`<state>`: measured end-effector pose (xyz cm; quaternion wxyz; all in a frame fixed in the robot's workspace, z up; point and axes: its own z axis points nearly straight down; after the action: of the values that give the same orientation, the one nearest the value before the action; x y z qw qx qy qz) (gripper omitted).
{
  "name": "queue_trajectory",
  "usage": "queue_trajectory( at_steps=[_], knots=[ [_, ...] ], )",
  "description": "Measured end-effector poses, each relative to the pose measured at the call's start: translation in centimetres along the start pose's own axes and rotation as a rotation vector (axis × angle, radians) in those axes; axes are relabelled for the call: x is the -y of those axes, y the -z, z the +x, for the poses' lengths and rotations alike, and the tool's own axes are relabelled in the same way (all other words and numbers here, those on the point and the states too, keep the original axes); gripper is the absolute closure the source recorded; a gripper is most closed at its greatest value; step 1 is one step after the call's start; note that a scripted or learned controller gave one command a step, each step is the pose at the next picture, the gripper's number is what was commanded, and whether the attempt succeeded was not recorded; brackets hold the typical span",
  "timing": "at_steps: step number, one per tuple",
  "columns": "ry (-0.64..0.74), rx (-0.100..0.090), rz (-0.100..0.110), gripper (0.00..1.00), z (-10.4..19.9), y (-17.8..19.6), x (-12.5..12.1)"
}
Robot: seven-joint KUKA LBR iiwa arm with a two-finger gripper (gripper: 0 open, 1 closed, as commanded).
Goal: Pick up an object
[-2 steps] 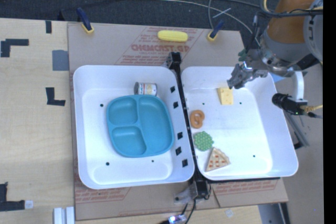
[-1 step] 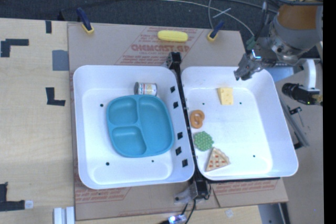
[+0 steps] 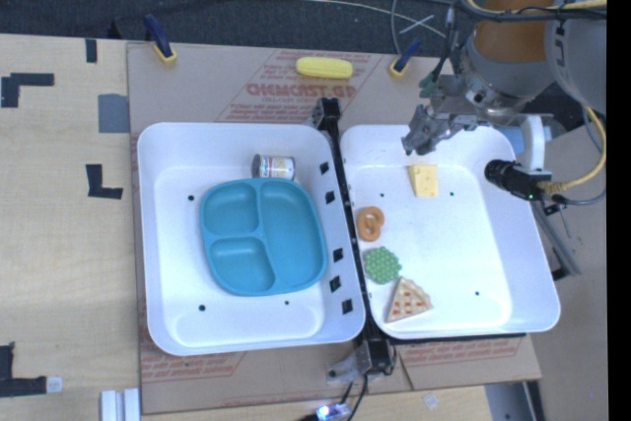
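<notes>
Looking down on the bench (image 3: 59, 242), we see two white bins side by side. The left bin (image 3: 163, 242) holds a blue divided plate (image 3: 263, 237) and, just above the plate's top edge, a small can (image 3: 273, 167) lying on its side. The right bin (image 3: 493, 261) holds four food pieces: a yellow cheese wedge (image 3: 424, 179) in its upper middle, a brown pretzel (image 3: 370, 223) near its left wall, a green broccoli piece (image 3: 382, 263) below that, and a pizza slice (image 3: 406, 300) lower still. The arm (image 3: 532, 5) reaches in from the upper right of the frame, and its jaws (image 3: 418, 139) hang over the upper part of the right bin, just above the cheese wedge and slightly left of it. We cannot tell how wide they stand, and we see nothing between them. A yellow banana (image 3: 323, 67) lies on the cardboard above the bins.
</notes>
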<state>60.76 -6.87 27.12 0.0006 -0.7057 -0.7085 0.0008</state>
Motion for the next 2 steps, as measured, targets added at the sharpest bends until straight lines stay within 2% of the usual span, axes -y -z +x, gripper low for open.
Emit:
queue_trajectory(
  at_steps=[1, 2],
  knots=[
    [0.001, -0.001, -0.001, 1.0, 4.9, 0.0, -0.5],
    [0.0, 0.0, 0.001, 1.0, 9.2, -1.6, -1.6]
  ],
)
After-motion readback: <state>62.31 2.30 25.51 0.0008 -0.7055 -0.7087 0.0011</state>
